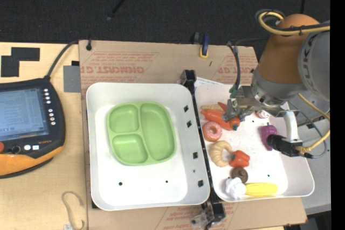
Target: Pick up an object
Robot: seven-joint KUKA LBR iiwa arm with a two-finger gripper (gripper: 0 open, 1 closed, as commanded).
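Far left: a handheld control pendant (24,126) with a lit screen and an orange underside is seen lying on the table (70,180).
Left bin: a shallow white bin (102,180) is occupied by a light green divided plate (142,133) with three compartments.
Beneath both bins: a sheet of brown cardboard (140,59) with red printing is laid.
Right bin: a second white bin (294,180) is set just beside the first, and small toy foods are scattered in it.
Upper part of right bin: an orange carrot (211,114) is placed beside a red chili pepper (219,120), with a pink frosted donut (212,130) just below them.
Middle of right bin: a tan twisted pastry (220,152) is touched by a red-orange pepper (240,159); a purple piece (268,132) is seen further right.
Lower edge of right bin: a brown chocolate donut (239,174), a white piece (234,187) and a yellow corn cob (261,189) are grouped close together.
End effector (233,114): it is lowered over the chili pepper's right end; whether its fingers are spread or pinching cannot be told.
Arm (288,62): grey with an orange band, it is extended in from the right.
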